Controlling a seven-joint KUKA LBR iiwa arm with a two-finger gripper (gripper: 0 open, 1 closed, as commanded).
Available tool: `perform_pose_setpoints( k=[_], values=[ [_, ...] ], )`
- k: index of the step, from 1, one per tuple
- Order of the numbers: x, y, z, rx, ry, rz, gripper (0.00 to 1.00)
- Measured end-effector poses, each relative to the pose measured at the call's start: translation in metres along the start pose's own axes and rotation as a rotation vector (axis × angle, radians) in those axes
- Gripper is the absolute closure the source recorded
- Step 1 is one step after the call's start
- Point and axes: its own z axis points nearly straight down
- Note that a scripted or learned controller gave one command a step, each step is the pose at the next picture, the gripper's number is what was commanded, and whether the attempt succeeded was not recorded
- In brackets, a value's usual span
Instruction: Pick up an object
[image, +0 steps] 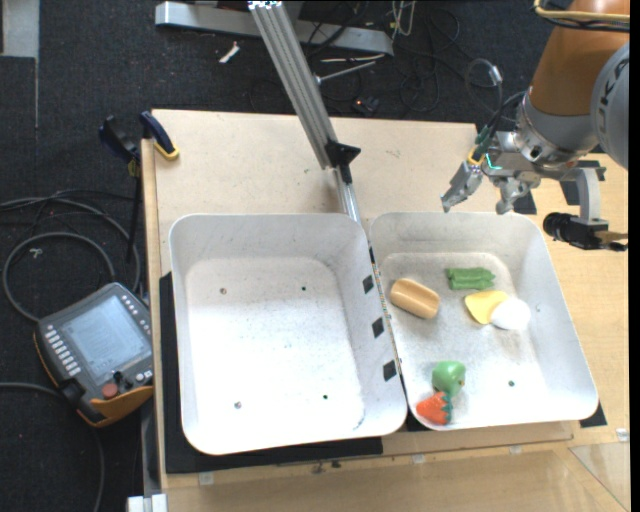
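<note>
We saw the two-finger gripper (482, 190) hovering above the far rim of the right white bin (560, 300), its fingers (458, 192) spread apart and holding nothing. In that bin lay a tan bread roll (414, 298), a green ridged block (470, 278), a yellow wedge (482, 305), a white ball (511, 316) and a green-and-red vegetable toy (443, 390).

Arm (575, 75) at upper right, gripper (485, 198) splayed, empty.
</note>
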Motion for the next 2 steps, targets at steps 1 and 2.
perform_pose_setpoints(
  k=[1, 2],
  values=[
    [0.000, 0.001, 0.064, 0.005, 0.001, 0.003, 0.00],
    [0.007, -0.005, 0.125, 0.006, 0.002, 0.002, 0.00]
  ],
)
